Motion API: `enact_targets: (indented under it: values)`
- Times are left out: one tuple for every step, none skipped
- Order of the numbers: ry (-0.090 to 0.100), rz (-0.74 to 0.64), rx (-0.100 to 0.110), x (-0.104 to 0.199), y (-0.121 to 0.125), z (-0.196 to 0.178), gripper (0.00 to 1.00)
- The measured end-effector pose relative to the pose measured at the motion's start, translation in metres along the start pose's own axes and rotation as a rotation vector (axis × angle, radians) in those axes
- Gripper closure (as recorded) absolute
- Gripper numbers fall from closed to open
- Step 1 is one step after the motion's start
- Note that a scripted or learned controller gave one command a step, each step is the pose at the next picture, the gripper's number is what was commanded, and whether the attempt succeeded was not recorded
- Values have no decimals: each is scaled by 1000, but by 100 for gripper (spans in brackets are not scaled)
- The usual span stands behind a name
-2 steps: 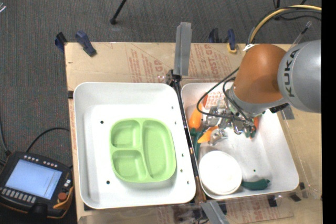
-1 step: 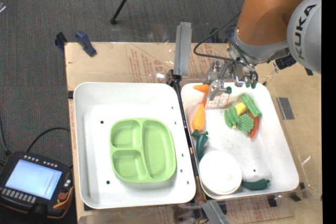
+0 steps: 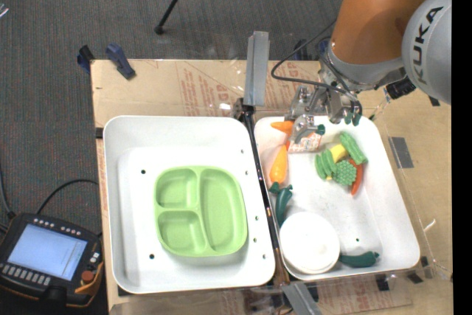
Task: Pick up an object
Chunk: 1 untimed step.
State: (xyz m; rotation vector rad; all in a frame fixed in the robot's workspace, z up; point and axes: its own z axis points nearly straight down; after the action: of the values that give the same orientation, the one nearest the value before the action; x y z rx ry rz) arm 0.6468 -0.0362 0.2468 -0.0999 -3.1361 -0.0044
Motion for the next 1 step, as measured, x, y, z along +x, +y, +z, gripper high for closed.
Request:
enact_targets:
  values:
    - [2, -2, -1, -1, 1, -6, 100]
